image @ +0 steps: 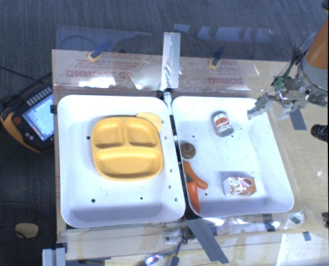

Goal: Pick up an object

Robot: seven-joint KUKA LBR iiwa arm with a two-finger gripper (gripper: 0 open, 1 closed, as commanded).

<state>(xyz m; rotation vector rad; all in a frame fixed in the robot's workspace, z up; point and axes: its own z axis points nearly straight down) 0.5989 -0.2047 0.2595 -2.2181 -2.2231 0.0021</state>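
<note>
Nearest the camera, at the near edge of the right bin (pixel 275 148), lies a small packet (pixel 240 185) with a brown and white label. Just left of it, against the wall between the two bins, lies an orange carrot (pixel 193 188). A small brown round thing (pixel 186 149) sits just past the carrot's far end. Farther back in the same bin, a little can (pixel 223 123) with a red label lies tilted on the white floor, well apart from the packet.

The left bin (pixel 76 198) holds a yellow tray (pixel 127 148) with three sections. A pale yellow thing (pixel 149 117) peeks out from behind the tray's far right corner.

The gripper (pixel 270 101) hangs over the far right corner of the right bin, right of the can and not touching it. Its fingers are spread apart, with nothing between them. The arm (pixel 318 51) comes in from the right, showing its orange band.

On the floor to the left lies a black and orange handset (pixel 29 118) with a lit screen.
</note>
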